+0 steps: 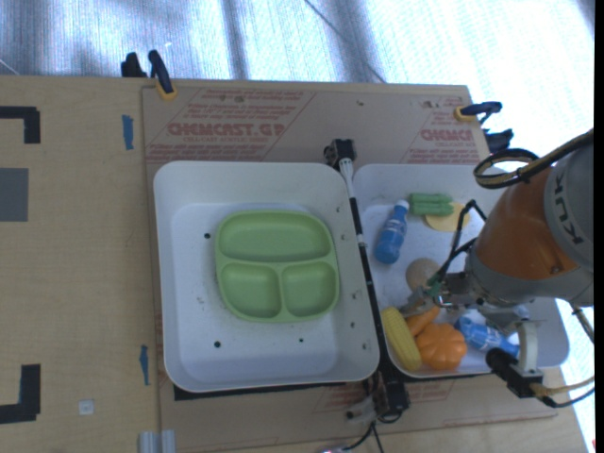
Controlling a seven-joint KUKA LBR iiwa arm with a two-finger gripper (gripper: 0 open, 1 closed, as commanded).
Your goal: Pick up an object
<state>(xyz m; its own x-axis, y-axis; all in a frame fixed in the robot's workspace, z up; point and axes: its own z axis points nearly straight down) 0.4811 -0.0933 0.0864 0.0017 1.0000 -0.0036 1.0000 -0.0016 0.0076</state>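
The gripper (pixel 436 302) is lowered among crowded toys; its state cannot be told. An orange pumpkin (pixel 441 344) and corn cob (pixel 400 339) lie just below it. Neighbours could be nudged, spoiling a grasp.

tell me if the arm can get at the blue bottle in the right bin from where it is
Probably yes. The blue bottle lies in the open in the right bin, with bare floor beside it, and the arm already hangs over that bin just beside it.
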